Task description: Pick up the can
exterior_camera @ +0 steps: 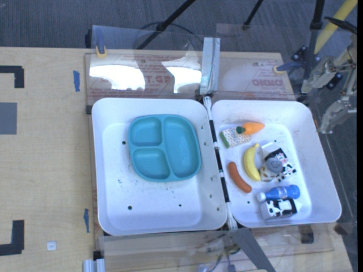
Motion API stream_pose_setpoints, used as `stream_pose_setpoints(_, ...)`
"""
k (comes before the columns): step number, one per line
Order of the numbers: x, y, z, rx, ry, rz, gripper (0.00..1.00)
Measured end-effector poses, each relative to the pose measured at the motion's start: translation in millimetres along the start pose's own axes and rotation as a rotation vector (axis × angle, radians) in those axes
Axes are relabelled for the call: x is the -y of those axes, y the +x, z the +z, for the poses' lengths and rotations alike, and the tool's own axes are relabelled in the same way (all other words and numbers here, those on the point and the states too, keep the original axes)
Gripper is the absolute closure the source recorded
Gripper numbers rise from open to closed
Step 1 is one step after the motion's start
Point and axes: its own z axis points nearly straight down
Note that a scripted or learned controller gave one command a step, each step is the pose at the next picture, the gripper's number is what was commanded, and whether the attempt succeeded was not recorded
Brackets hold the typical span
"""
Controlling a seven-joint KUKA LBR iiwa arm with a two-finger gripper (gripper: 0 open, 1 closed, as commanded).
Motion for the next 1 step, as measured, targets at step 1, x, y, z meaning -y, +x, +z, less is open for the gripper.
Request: stream_pose_setpoints(1,0.0,-3.5,-8.8,0.005,0.000,0.001,1.00)
